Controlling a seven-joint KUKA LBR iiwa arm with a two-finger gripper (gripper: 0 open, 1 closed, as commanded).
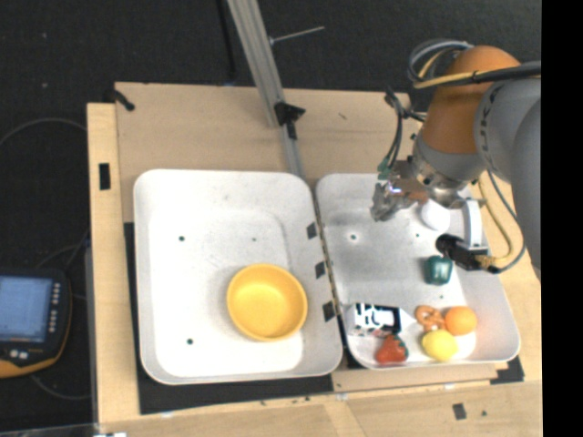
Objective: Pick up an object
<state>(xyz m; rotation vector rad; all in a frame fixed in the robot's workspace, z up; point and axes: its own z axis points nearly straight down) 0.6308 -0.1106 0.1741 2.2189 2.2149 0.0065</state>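
Note:
My gripper hangs over the upper middle of the right bin, above bare white floor, with nothing visibly held. Just right of it lies a white object, partly under the wrist. A small green object sits lower right of the gripper. Along the bin's front edge lie a black-and-white item, a red strawberry, a yellow lemon, an orange fruit and a small orange ring-shaped piece.
A yellow bowl stands in the left bin, toward its front right. A metal pole slants up from between the bins at the back. A tablet-like pendant lies off the bench at the left.

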